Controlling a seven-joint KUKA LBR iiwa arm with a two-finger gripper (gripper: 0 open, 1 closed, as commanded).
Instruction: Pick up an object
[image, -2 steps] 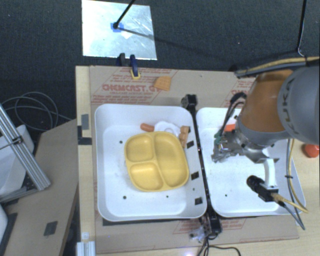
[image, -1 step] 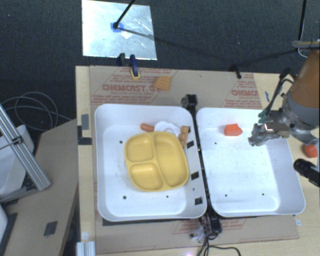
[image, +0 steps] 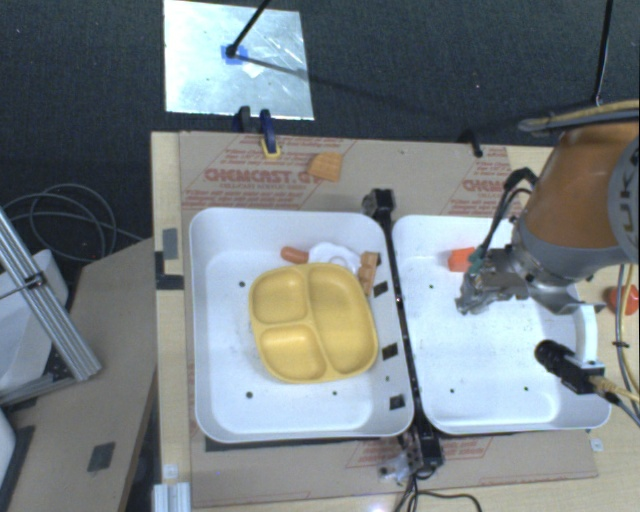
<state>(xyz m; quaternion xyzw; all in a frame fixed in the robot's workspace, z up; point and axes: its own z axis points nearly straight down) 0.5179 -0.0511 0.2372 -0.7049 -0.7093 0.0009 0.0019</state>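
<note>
My gripper (image: 470, 303) hangs low over the right bin (image: 440, 400), near its upper middle. An orange block (image: 461, 260) lies just above and left of the gripper, partly hidden by it. In the left bin (image: 215, 300) sits a yellow divided plate (image: 311, 322). Behind the plate lie a small orange sausage-shaped piece (image: 294, 255), a white object (image: 335, 255) and a tan wooden block (image: 369, 267) by the bin's right wall.
A tan piece (image: 325, 165) lies on the cardboard behind the bins, near a blue and yellow clamp (image: 266, 130). A red object (image: 625, 297) sits at the right edge outside the bins. The arm covers the right bin's upper right.
</note>
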